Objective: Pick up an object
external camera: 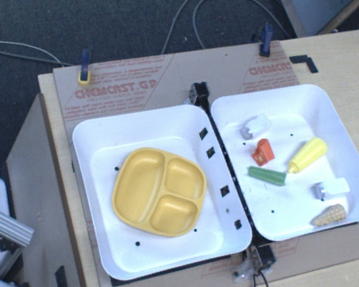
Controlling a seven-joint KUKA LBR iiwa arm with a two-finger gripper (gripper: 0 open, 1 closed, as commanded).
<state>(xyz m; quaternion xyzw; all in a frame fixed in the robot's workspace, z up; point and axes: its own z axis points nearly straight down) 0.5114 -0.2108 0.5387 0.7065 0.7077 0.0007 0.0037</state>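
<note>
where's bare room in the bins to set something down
Right bin: the bare floor near its bottom-left corner, below the green piece, and the top-right area above the yellow bottle. Its middle is crowded. Left bin: the yellow tray takes the centre, leaving the margins around it.

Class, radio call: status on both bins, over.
Left bin: yellow divided plate. Right bin: yellow bottle, green piece, red piece. All lying free.
</note>
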